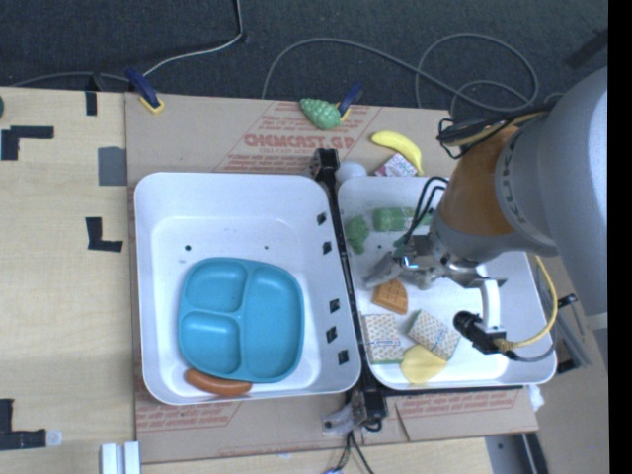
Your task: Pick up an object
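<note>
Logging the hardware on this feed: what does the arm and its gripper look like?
The arm is a thick grey cylinder with an orange band above the wrist. Black cables loop along the wrist, and a yellow cable trails beneath it. The gripper is metallic grey.

You could read one line of print: red capitals on the brown cardboard sheet (247,136) under the bins, just above the left bin's far rim, spelling what looked like "CHEMCAST GP", the last letters partly cut off by the black clamp between the bins. Fainter red print ran along the same sheet's near edge, below both bins, but it was too small for you to make out.
</note>
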Robot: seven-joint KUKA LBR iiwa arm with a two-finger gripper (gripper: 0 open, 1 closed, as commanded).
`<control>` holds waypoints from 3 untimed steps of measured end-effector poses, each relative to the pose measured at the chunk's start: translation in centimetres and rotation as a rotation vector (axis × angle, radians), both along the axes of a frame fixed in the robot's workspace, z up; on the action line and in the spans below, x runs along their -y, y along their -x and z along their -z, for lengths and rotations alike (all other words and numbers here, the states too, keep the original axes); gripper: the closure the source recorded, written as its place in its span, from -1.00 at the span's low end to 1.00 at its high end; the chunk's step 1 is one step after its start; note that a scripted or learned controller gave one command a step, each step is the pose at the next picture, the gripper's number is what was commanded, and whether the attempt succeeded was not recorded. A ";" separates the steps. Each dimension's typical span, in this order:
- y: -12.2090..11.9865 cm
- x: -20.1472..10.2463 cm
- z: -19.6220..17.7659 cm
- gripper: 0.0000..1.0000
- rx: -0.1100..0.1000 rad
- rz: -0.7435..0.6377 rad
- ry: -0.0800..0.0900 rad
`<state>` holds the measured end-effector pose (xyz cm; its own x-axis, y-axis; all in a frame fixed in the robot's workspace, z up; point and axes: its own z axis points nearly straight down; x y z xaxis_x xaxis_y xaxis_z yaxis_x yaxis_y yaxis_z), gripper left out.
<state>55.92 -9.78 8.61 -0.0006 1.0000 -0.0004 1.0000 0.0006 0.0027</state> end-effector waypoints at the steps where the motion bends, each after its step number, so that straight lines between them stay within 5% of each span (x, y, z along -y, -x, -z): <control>1: 3.1 0.2 0.0 -1.00 0.004 0.000 0.002; 2: -2.3 1.2 0.0 -1.00 0.001 0.000 0.001; 3: 2.0 0.1 0.0 -1.00 0.003 0.000 0.002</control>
<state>53.88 -9.87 8.64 -0.0007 1.0000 -0.0026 1.0000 0.0007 0.0054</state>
